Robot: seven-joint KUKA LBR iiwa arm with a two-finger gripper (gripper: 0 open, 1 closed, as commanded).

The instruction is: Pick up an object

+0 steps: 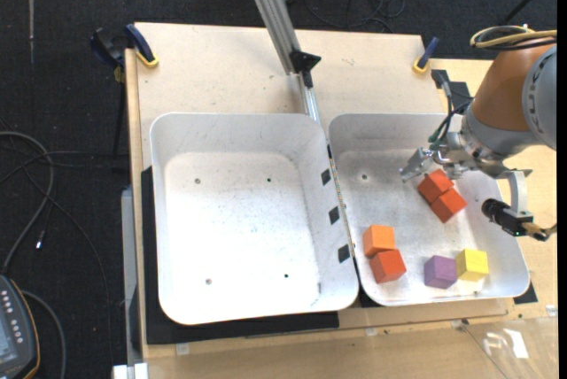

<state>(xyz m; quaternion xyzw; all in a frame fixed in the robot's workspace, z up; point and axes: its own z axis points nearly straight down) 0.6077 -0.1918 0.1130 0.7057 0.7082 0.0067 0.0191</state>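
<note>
Purple block (439,272) shows fully; gripper (429,165) partly hides red block (441,196).

Even overhead light, white bins (237,131) bright, soft faint shadows, dark floor, focus fairly sharp

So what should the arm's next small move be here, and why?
Probably a short straight lift. The gripper sits right over the red block in the right bin, and the block appears to hang just under it, though a firm grasp can't be confirmed. Lifting slightly would show whether the block comes up, without disturbing the orange, purple and yellow blocks nearby.
</note>
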